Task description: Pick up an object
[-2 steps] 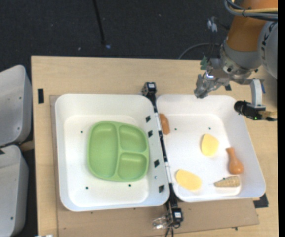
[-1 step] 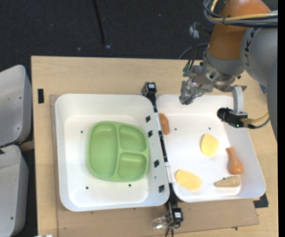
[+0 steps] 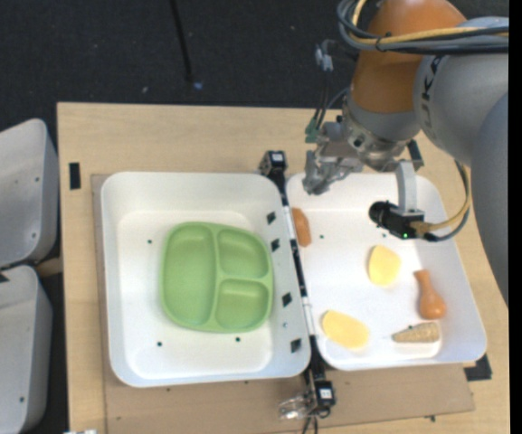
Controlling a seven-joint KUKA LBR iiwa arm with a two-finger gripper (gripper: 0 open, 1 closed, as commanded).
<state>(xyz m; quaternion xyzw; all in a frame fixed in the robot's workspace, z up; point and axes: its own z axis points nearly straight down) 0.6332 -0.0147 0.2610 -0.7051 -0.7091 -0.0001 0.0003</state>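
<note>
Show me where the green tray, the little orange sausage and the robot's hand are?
Green tray [image 3: 217, 276]: camera view, centre of the divided plate, left bin.
Orange sausage [image 3: 302, 227]: camera view, its middle, right bin's left wall.
Hand [image 3: 319, 183]: camera view, at its tips.

Green tray [image 3: 216, 276] in left bin [image 3: 116, 333], hand [image 3: 318, 181] above right bin [image 3: 351, 208]

The arm [image 3: 464, 89] is smooth grey, with a rounded orange band [image 3: 396, 39] above the wrist. Black and yellow cables [image 3: 423, 30] loop over the band at 12 o'clock. The gripper [image 3: 319, 181] below is dull grey metal.
</note>
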